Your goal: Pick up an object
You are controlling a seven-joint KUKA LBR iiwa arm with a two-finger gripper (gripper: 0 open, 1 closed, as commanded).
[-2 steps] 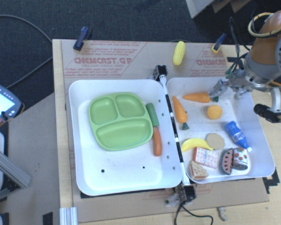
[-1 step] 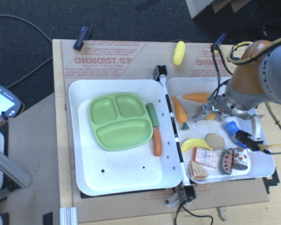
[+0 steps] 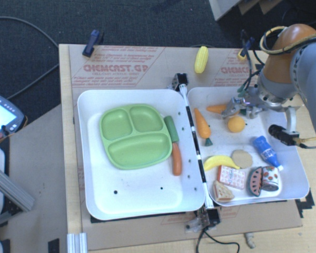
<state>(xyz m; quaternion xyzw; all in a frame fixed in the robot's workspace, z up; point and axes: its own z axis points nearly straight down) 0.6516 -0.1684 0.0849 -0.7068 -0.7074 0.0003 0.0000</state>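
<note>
While my gripper [image 3: 242, 107] hangs low in the right bin [image 3: 295, 186], just above the orange ball [image 3: 235, 124], I cannot tell how its pincer stands. Nothing looks lifted yet, so I judge the pick not done.

Right bin [image 3: 300, 178] crowded; left bin's [image 3: 89, 141] front floor lies open.

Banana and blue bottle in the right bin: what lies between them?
In the camera view, a round tan cookie lies between the banana and the blue bottle, close beside the banana's end.
</note>
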